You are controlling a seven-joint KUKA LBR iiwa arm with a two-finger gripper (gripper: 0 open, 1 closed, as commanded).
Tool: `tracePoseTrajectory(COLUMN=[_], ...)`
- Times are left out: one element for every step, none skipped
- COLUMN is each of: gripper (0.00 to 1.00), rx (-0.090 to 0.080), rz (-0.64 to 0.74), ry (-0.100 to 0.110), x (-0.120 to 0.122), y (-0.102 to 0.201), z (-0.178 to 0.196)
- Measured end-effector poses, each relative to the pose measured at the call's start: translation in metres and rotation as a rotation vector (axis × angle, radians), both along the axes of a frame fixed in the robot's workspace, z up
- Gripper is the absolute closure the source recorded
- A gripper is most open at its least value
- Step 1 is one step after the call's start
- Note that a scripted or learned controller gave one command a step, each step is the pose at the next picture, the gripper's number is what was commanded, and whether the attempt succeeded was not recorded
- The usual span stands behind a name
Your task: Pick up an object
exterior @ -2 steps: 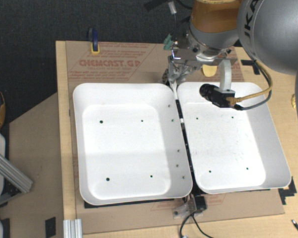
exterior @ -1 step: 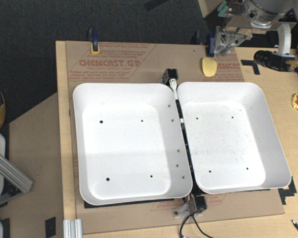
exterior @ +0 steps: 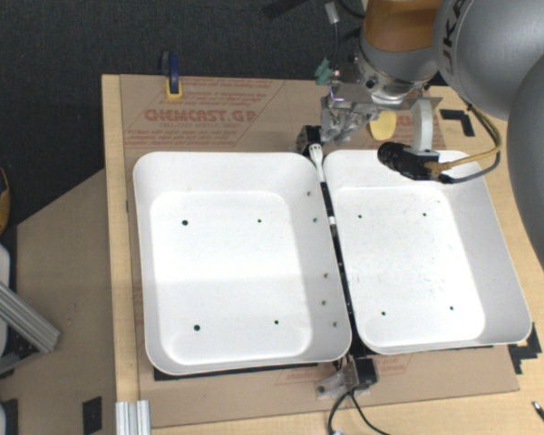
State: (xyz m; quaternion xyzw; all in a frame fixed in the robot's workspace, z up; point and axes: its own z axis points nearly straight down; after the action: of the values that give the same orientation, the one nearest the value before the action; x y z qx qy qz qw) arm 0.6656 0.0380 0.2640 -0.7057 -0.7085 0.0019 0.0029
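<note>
Small pale-yellow rounded object beside gripper near right bin rim: probably light; grasp across middle. Gripper state: cannot tell.

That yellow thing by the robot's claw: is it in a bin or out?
Out. The yellow thing sits up beside the gripper, above the right bin's far rim. Whether it is gripped: cannot tell.

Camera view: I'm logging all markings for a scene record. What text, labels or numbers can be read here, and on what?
"CHEMCAST GP", red print on the brown board behind the left bin; smaller red lines around it are too blurred to read.
Dark lettering on the arm: cut off, unreadable.
</note>
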Motion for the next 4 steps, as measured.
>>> tracePoseTrajectory(gripper=[1.0,1.0,1.0,1.0], rx=[-0.001,-0.003,-0.001,-0.001], rz=[-0.003,-0.008,0.0,-0.003], ry=[-0.01,-0.01,-0.002,-0.011], x=[-0.022,-0.036,0.001,-0.014], y=[0.005,-0.054,-0.015,-0.011], z=[0.038,0.061,-0.005,0.031])
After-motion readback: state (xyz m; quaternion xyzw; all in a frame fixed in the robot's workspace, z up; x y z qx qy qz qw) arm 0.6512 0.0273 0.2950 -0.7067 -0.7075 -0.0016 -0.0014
